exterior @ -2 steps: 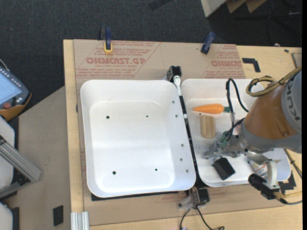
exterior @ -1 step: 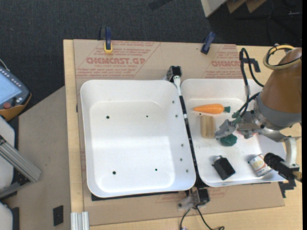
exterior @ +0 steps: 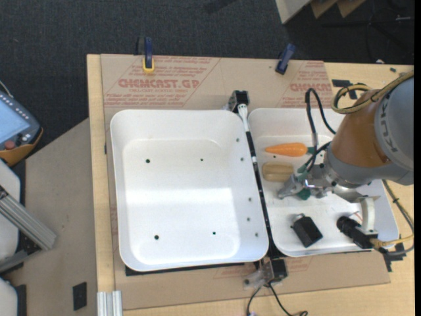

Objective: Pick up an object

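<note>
Camera view, looking down at a slant. A brown board surface (exterior: 197, 71) with red lettering carries two shallow white bins side by side. The left bin (exterior: 177, 196) takes up the centre and left of the frame. The right bin (exterior: 283, 243) sits against it at centre right, the two rims meeting along a dark seam. The grey arm (exterior: 402, 127) with its orange band (exterior: 358, 137) enters from the right edge and lies over the right bin. The claw (exterior: 288, 190) is at the arm's tip, pointing toward frame left, low over the middle of the right bin. From this angle I cannot tell whether it is open or closed.

Three loose things lie in the right bin. An orange carrot-shaped piece (exterior: 286, 149) lies crosswise in the upper part. A tan rounded block (exterior: 276, 172) is just below the carrot piece, near the bin's left wall and just up-left of the claw; I cannot tell whether they touch. A small black block (exterior: 306, 230) sits tilted on the bin floor in the lower part, below the claw and apart from it.

Two blue clamps grip the far edge of the surface, one at upper left (exterior: 147, 50) and one at upper centre-right (exterior: 285, 58). A black clip (exterior: 238, 100) sits at the top end of the seam between the bins. Dark carpet (exterior: 66, 18) surrounds the surface.
</note>
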Available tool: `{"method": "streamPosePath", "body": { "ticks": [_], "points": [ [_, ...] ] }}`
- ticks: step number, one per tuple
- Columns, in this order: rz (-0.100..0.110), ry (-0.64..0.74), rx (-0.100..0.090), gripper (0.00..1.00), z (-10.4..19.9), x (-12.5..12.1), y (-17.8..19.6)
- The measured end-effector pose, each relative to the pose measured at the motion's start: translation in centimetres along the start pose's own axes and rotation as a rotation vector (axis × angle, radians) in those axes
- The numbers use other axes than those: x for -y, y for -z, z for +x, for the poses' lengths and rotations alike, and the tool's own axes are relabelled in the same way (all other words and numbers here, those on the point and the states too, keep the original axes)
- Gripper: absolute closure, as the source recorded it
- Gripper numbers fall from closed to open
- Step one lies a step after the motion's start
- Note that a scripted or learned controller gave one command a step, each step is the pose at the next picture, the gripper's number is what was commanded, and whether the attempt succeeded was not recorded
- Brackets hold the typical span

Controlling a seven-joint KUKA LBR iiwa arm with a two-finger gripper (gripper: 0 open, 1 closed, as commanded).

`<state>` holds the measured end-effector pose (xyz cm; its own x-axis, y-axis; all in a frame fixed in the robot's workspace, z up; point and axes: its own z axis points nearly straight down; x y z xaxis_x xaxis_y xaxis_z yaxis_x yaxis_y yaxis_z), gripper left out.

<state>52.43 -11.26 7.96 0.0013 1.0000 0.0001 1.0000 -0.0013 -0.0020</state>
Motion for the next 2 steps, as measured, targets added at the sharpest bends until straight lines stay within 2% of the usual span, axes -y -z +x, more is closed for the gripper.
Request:
{"method": "streamPosePath", "body": {
  "ticks": [1,2],
  "points": [
    [-0.005,0.001,0.002,1.00,0.00,0.00,1.55],
    [-0.006,0.000,0.002,1.00,0.00,-0.01,2.52]
  ]
}}
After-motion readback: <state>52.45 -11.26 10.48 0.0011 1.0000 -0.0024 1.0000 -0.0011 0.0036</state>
